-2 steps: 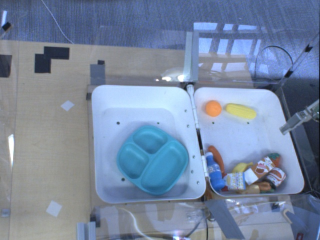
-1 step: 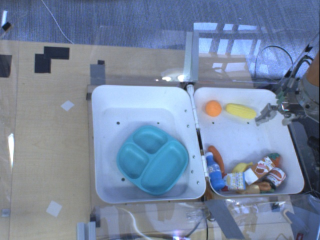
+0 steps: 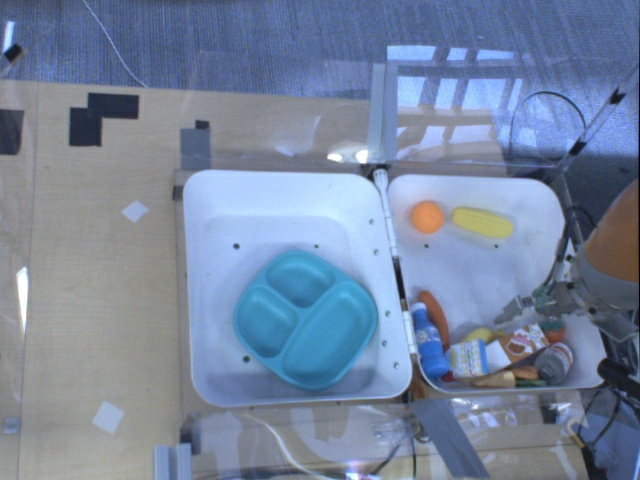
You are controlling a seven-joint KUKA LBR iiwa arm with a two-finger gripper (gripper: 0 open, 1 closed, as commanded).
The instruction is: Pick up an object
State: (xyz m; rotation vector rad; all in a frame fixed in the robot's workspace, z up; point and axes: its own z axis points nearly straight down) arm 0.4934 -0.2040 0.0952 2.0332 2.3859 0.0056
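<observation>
The arm reached in from the right edge of the camera view, its orange band showing there, and the claw [image 3: 528,308] hung low over the near right part of the right bin [image 3: 530,200]. By the look of things, the task stood at the approach step: nothing had been lifted, and no object showed between the prongs. The prongs seemed to be spread somewhat, yet they were small and partly lost against the clutter, so how far the claw stood open could not be told. No single target was named, so the likeliest one was judged from position. A heap of small things [image 3: 500,353] lay along the near edge of that bin, just below and beside the claw; a blue bottle [image 3: 428,333] lay at the heap's left end, against the wall between the bins, with a red sausage-like piece [image 3: 432,302] just above it. An orange ball [image 3: 427,217] and a yellow corn cob [image 3: 482,224] lay well apart from the claw, near the far edge of the same bin. The left bin [image 3: 215,208] held a teal divided plate [image 3: 305,318]. The next move probably called for a short drop onto one piece of the heap and a clean closing, which the crowding could spoil.
</observation>
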